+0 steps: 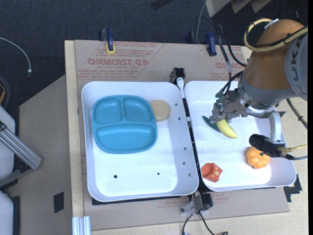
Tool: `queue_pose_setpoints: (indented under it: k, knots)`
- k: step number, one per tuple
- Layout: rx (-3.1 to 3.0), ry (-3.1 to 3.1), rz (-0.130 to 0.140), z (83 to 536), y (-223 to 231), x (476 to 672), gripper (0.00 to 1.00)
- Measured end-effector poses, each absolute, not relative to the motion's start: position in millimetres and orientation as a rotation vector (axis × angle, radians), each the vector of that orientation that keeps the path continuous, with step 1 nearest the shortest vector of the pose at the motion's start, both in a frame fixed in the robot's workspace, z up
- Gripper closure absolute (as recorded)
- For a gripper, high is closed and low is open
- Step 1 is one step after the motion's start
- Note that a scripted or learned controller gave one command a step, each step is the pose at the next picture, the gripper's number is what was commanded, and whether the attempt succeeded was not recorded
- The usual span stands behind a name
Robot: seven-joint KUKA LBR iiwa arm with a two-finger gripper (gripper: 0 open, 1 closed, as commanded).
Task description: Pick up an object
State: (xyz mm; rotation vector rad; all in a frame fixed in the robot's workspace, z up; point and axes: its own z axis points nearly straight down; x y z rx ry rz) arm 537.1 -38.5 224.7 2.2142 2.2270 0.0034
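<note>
A small yellow banana [228,129] with a green stem end lies in the right bin [239,173], near its middle. My gripper [220,115] is low over the banana's upper left end, right at it. Whether it touches the banana is hidden by the wrist. A red strawberry-like toy [212,171] sits at the right bin's front left. An orange pumpkin-like toy [257,158] rests toward the bin's front right.
The left bin [142,175] holds a blue divided plate [124,123] at its back, with a round beige disc [160,110] beside it on the right. The ridge between the bins [188,126] runs just left of the gripper.
</note>
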Motion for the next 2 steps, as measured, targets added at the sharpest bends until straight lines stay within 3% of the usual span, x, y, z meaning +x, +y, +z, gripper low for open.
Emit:
queue_pose_setpoints:
  k: [2]
  knots:
    - [2.213,2.229,0.004,219.9,63.4,573.9,1.00]
